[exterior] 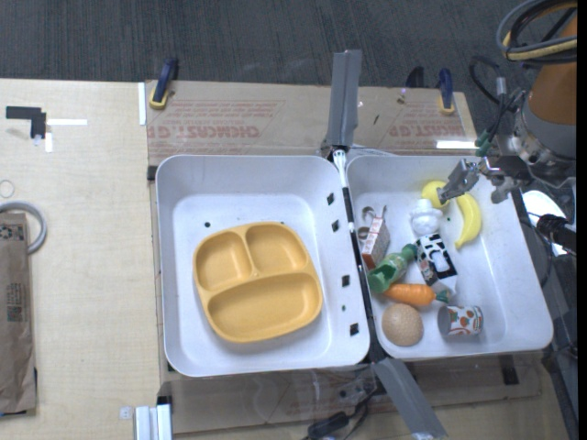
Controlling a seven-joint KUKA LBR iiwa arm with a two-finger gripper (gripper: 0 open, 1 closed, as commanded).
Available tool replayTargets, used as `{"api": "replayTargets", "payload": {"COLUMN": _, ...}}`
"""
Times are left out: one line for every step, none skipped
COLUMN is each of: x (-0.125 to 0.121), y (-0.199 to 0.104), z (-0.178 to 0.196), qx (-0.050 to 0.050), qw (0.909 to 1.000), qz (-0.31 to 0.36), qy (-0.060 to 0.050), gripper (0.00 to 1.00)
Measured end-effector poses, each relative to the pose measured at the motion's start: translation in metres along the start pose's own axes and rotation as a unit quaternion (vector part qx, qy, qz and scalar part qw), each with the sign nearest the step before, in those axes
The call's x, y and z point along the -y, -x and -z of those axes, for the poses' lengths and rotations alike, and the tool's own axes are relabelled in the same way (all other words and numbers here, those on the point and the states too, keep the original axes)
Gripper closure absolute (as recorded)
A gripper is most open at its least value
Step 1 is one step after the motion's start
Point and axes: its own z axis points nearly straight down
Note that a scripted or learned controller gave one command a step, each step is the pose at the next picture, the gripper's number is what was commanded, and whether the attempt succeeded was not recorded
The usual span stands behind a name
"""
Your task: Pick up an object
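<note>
Nearest the camera, an egg-shaped brown object (402, 324) and a small patterned cup (461, 320) are seen at the near end of the right bin (527, 314), with a carrot (410, 293) just behind. The banana (468, 216) lies at the far end, just beside the gripper (456, 185), whose state cannot be told. The banana is judged light, smooth and curved; a grasp across its middle is advised.
</note>
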Motion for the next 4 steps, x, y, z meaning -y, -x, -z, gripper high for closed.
{"api": "replayTargets", "payload": {"x": 0.024, "y": 0.083, "z": -0.063, "qx": 0.0, "qw": 0.9981, "qz": -0.062, "qy": 0.0, "gripper": 0.0}}
{"api": "replayTargets", "payload": {"x": -0.004, "y": 0.07, "z": -0.049, "qx": 0.001, "qw": 1.0, "qz": -0.004, "qy": 0.002, "gripper": 0.0}}
{"api": "replayTargets", "payload": {"x": -0.009, "y": 0.078, "z": -0.098, "qx": 0.0, "qw": 0.9986, "qz": 0.053, "qy": 0.001, "gripper": 0.0}}
{"api": "replayTargets", "payload": {"x": -0.006, "y": 0.09, "z": -0.076, "qx": 0.001, "qw": 0.9991, "qz": 0.041, "qy": 0.002, "gripper": 0.0}}
